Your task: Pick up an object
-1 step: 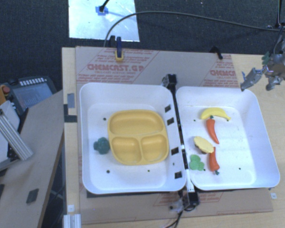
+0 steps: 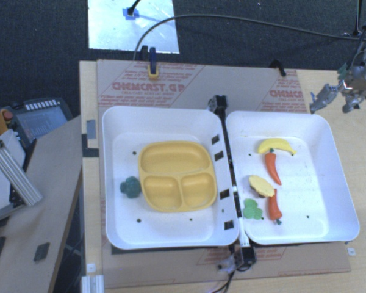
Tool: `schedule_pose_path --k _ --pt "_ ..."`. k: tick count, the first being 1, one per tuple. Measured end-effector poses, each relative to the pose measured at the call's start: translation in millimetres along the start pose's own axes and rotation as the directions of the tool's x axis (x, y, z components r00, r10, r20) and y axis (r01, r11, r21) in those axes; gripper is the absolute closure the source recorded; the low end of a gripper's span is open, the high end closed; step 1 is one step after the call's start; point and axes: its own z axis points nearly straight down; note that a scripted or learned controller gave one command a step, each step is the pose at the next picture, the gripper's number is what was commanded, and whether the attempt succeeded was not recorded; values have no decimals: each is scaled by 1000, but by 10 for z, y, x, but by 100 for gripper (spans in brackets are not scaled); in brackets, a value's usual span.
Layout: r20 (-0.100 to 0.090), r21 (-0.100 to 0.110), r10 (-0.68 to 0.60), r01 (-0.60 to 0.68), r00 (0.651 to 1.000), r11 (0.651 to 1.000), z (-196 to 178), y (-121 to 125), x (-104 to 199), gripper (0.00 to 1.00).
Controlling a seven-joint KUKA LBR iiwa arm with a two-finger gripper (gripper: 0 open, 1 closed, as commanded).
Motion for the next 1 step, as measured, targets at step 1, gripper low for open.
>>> schedule_pose_path --k 1 --pt "-1 3 -3 3 1000 1000 439 51 52 0"
